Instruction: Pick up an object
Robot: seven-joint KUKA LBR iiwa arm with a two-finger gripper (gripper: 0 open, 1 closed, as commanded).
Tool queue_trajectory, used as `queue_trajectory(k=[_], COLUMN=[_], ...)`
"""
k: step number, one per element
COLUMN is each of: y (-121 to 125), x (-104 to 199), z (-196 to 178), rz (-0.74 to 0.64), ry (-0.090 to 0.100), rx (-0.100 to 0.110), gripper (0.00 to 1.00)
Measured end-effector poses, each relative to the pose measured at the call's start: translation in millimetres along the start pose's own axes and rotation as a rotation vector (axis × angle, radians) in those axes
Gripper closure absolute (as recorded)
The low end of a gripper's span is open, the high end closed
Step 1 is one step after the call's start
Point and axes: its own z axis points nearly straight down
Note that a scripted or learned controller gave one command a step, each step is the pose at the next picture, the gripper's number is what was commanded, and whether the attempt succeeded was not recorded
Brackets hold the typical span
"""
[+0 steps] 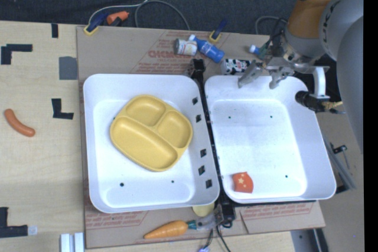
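Observation:
A small red-orange object (243,182) lies near the front edge of the right bin (307,144). A yellow divided plate (151,131) rests in the left bin (97,127). My gripper (260,79) hangs over the back rim of the right bin, fingers spread open and pointing down, with nothing between them. It is far from the red object, at the opposite end of the bin.
A toy carrot (166,229) lies in front of the bins and an orange sausage (19,123) on the bench far left. A blue and white bottle (201,47) and clamps sit behind the bins. The arm (331,3) fills the upper right.

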Motion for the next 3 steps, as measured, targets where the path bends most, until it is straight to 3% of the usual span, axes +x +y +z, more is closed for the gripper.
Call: queue_trajectory(k=[1,2,3], y=[-60.4,-10.9,-11.9], x=[47.5,45.6,41.1], z=[66.2,103.8,101.2], rz=[-0.001,-0.002,-0.001], ry=[0.003,-0.002,-0.001], rx=[0.011,-0.001,-0.004], gripper=[0.00,0.00,0.00])
